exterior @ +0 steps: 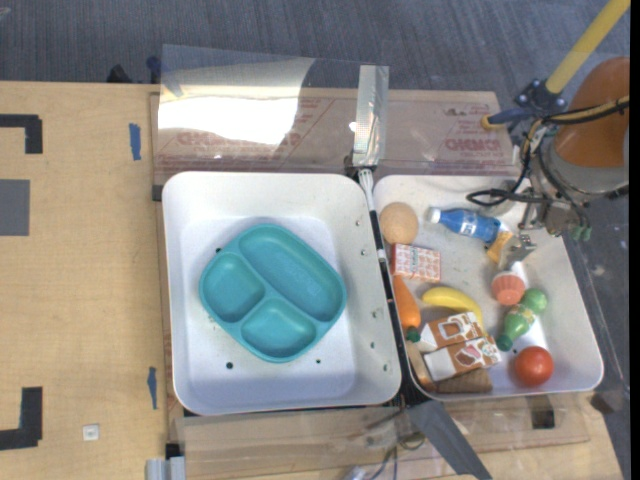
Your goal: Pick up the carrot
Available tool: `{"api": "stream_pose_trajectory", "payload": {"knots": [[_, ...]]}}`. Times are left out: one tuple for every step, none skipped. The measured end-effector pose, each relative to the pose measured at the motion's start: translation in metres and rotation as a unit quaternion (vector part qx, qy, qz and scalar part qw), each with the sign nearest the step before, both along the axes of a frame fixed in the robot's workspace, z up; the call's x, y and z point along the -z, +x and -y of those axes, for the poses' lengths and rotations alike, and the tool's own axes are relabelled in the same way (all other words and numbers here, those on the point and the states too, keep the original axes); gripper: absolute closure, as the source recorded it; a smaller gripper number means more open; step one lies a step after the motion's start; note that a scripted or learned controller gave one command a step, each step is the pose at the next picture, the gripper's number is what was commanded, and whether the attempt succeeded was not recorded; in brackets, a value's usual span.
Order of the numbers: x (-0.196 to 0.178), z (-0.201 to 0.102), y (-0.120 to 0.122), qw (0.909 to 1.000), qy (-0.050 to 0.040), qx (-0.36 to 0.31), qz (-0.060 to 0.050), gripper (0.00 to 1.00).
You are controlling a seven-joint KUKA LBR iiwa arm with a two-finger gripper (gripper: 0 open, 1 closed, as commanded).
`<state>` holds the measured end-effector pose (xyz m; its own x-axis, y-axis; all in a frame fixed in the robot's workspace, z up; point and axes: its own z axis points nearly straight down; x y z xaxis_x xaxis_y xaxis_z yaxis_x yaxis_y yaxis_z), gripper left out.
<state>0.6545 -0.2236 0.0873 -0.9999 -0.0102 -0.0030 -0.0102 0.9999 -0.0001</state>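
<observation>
- nearest the camera, the wooden table (80, 268) carries two white bins side by side
- the left bin (190, 368) holds a teal divided plate (272, 290), lying flat
- the right bin (580, 348) holds a clutter of toy food: a red tomato (534, 365) at its near right corner, and a small printed carton (462, 343) just left of it
- the carrot (405, 306), orange, lies along the right bin's left wall, its near end beside the carton, its far end just below a pink-checked packet (416, 262)
- a yellow banana (452, 300) sits just right of the carrot; a green vegetable (524, 314) and an orange-pink fruit (508, 289) lie further right
- farther back are a tan egg (398, 222) and a blue bottle (466, 224) lying on its side
- the gripper (516, 252) hangs over the bin's far right part, well apart from the carrot; whether it is spread or closed cannot be told, and nothing shows in it
- the arm (590, 128) comes in from the upper right, orange band above cabled wrist
</observation>
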Motion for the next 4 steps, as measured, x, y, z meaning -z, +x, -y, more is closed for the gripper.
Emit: {"api": "stream_pose_trajectory", "payload": {"knots": [[0.000, -0.002, -0.005, 0.9999, 0.0002, -0.014, 0.000, 0.00], [0.001, -0.022, -0.023, 1.0000, 0.0006, 0.003, 0.000, 0.00], [0.001, -0.034, -0.009, 0.9995, -0.0001, 0.031, 0.003, 0.00], [0.000, 0.000, -0.005, 0.9963, -0.0018, -0.086, 0.004, 0.00]]}}
